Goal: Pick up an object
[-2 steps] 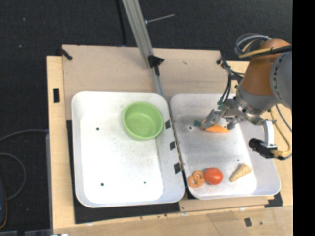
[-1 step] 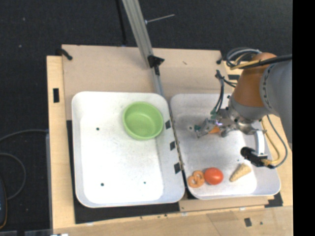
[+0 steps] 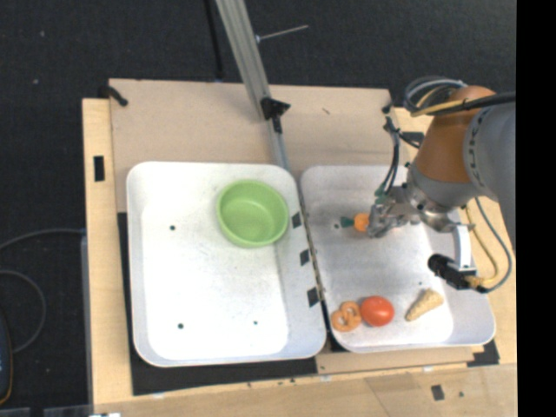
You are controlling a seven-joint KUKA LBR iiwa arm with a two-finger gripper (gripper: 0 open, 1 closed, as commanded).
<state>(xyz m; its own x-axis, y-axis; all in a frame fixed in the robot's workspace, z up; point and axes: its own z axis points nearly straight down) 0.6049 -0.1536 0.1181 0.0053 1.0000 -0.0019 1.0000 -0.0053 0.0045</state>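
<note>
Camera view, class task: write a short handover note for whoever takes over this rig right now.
Hand: down in the right white bin, at a small orange object; grip cannot be judged.
Also in the right bin: red round tomato-like object, orange ring-shaped object, tan wedge-shaped object, all near the front edge.
Left white bin: green plastic bowl.
Done: nothing visibly lifted.
Left: grasp and lift one object.

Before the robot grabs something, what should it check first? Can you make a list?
1. Gripper is over the right bin: ok.
2. Small orange piece sits right beside the gripper: ok.
3. Jaws open wide enough for it: cannot tell.
4. Orange piece already gripped: cannot tell.
5. Red ball, orange ring-shaped toy and tan wedge lie near the bin's front edge, away from the gripper: ok.
6. Green bowl stays in the left bin, out of the way: ok.
</note>
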